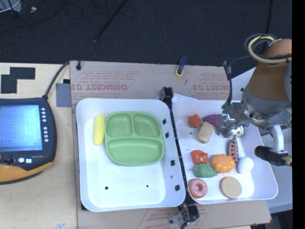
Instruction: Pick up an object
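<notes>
When we look down on the tabletop (pixel 57 194), this is what we see:

Arm: we see the grey arm (pixel 269 80) with its orange band reaching in over the right bin (pixel 267 187).
Pincer: the pincer (pixel 230 128) hangs low by the top of the right bin, close to the purple toy (pixel 212 119). We cannot tell how it stands.
Right bin: we count a small orange-red toy (pixel 194 121), a tan block (pixel 205 132), a watermelon slice (pixel 232 149), a red piece (pixel 198 156), an orange pumpkin (pixel 223 163), a green leafy toy (pixel 205 171), a white egg (pixel 245 165), a pink donut (pixel 198 188) and a round tan cookie (pixel 231 187).
Things to pick: all of them lie in the bin; we see none lifted.
Left bin: in the left bin (pixel 119 194) we see a green tray (pixel 134 138) with three parts, and a yellow corn (pixel 98 129) just beside its left edge.
Far left: a screen pad (pixel 24 137) sits on the tabletop.
</notes>
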Tool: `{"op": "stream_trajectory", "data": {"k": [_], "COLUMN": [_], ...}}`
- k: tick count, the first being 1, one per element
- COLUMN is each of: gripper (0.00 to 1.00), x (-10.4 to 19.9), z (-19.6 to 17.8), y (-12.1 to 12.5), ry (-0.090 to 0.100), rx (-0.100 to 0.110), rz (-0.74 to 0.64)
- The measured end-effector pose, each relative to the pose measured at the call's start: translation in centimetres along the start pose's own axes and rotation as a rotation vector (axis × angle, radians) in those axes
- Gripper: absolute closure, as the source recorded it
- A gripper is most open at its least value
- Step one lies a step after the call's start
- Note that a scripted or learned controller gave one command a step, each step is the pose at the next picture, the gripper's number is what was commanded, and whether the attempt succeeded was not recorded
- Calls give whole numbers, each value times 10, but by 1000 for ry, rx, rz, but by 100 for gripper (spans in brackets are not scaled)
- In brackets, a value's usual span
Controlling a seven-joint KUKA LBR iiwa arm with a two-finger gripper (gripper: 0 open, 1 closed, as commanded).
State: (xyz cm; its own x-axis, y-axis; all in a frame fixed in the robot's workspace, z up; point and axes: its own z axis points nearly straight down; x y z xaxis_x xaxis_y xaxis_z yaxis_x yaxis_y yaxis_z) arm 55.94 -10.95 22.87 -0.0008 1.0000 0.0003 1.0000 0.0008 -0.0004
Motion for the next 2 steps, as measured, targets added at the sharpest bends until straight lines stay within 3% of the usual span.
{"op": "stream_trajectory", "data": {"k": [2], "gripper": [100], "x": [74], "z": [9], "y": [66], "ry": [-1], "rx": [1], "rz": [-1]}}
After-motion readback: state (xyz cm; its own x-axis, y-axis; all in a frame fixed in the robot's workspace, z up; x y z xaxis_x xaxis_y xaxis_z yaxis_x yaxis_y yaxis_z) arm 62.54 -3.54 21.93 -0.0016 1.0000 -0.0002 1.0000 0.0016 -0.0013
